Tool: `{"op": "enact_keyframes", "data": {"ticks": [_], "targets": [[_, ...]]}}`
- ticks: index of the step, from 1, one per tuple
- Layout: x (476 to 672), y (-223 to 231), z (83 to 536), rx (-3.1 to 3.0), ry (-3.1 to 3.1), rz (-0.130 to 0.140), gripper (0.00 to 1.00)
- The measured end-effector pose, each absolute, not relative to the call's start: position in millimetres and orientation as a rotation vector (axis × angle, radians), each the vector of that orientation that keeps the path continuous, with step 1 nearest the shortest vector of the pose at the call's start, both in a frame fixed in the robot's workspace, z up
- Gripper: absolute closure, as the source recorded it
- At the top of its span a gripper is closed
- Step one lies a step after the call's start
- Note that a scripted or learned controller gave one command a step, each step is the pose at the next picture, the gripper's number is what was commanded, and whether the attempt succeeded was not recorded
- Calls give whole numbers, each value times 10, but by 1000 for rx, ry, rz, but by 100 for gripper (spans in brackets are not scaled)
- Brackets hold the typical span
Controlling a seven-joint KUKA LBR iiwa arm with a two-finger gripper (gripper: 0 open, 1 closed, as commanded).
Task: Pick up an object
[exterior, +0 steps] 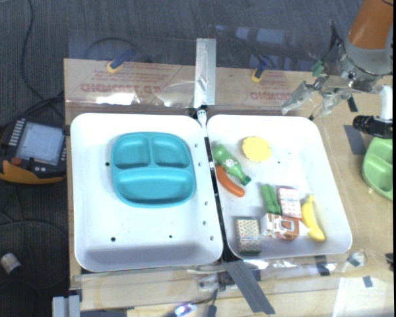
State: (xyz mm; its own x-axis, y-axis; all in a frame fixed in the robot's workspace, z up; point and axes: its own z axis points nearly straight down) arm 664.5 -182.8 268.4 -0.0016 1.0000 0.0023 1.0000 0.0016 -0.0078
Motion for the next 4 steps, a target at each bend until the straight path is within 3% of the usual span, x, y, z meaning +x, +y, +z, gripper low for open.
{"op": "enact_keyframes", "data": {"ticks": [1,2,3,4], "targets": [[6663,-1292,1108,-2125,-2303,11,0],[6475,-1284,887,-2157,-2294,-1,0],[6462,-1272,931,-2152,-2289,3,100],[6168,-1017,2089,-2073,-2353,6,100]]}}
